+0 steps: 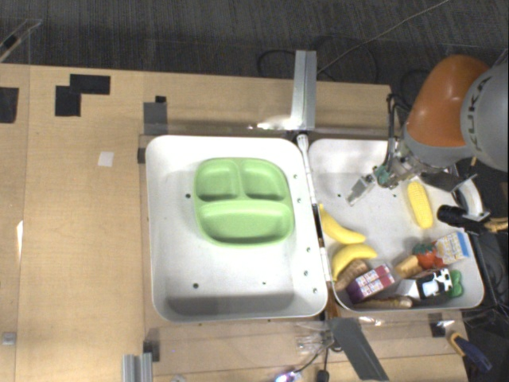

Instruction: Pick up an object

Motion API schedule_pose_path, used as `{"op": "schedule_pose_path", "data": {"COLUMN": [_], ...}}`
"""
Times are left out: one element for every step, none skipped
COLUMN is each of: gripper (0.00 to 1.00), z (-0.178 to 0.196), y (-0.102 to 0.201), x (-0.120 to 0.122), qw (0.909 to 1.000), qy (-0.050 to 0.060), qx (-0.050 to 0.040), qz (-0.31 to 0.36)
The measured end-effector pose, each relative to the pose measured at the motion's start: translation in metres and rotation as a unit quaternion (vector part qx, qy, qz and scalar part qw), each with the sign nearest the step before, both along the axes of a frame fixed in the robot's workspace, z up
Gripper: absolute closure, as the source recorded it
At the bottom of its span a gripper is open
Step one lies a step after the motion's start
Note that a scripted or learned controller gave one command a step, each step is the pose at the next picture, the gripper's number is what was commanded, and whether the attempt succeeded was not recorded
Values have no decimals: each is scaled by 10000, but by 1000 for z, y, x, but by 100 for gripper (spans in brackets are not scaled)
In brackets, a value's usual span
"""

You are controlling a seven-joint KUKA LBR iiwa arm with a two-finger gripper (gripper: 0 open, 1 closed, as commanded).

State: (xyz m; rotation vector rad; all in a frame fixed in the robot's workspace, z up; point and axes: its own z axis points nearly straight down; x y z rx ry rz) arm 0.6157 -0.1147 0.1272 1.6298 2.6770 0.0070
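Over the right bin (318, 161) the gripper (367, 185) hangs above bare floor, can't tell its state. Bananas (343, 245) and corn cob (419, 203) sit nearby; dropping straight down probably grabs nothing, or skids off that curved banana.

One fixed camera looks slantwise down from above on both white bins (159, 213).
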Motion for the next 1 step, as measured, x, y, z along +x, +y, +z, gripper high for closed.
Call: {"op": "schedule_pose_path", "data": {"gripper": [0], "z": [-38], "y": [18], "x": [50], "qw": [10000], "qy": [32], "qx": [-8], "qz": [43]}}
